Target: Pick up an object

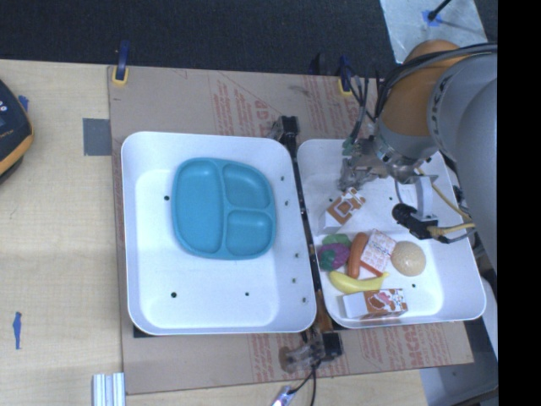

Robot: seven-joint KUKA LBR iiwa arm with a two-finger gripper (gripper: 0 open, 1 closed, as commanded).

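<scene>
So the claw (353,178) hung low in the right bin (461,299), just above a small orange-and-white carton (346,206). Couldn't tell if it was open or closed. I'd have centered over that carton, clear of the grapes (336,249), then dropped straight down.

left bin (144,227): holds a blue divided plate (224,207)
bench edge, far left: black and yellow device (12,134)

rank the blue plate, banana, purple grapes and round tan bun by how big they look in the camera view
1. blue plate, by far the largest
2. banana
3. round tan bun and purple grapes look about alike, so no order between them
</scene>
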